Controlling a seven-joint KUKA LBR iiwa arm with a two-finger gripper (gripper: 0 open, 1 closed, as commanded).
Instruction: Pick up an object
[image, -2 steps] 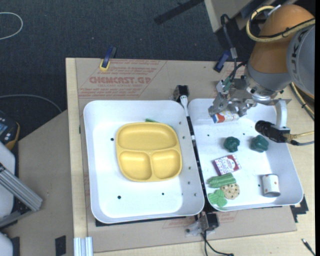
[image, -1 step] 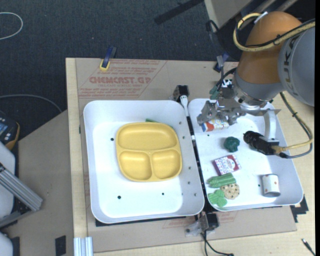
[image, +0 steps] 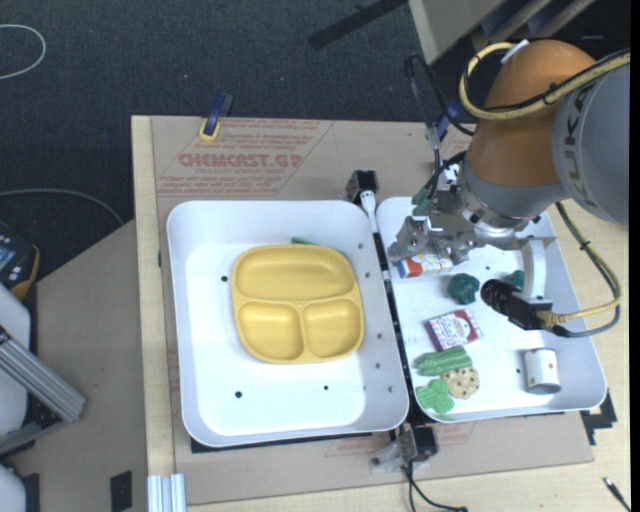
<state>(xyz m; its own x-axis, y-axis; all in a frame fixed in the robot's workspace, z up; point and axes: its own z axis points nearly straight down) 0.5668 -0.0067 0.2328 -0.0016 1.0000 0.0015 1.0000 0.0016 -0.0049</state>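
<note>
I am looking down at my two white bins, and my arm is reaching in from the right over the right bin (image: 590, 385). The gripper (image: 425, 238) is hanging low near the top left corner of that bin, and I cannot tell how it is set from up here, because the metal bits are all bunched together. Nothing is showing in its grip. The closest thing to it is a little tube (image: 425, 267) with a red end and a blue end, and I think that is the one I am going for. The tube is lying flat, just below the gripper in my picture, maybe touching it, I cannot say. Its long side is running left to right, almost level. So I am guessing the gripper needs to come a tiny bit toward me and close across the thin side of the tube. Other toys are sitting farther off in the same bin: a dark green lump (image: 463, 289), a red packet (image: 452, 328), a green pickle shape (image: 443, 361), a cookie (image: 461, 381) and a white cup (image: 541, 369). The left bin (image: 200, 300) is holding a yellow tray (image: 297, 302) with three parts
</note>
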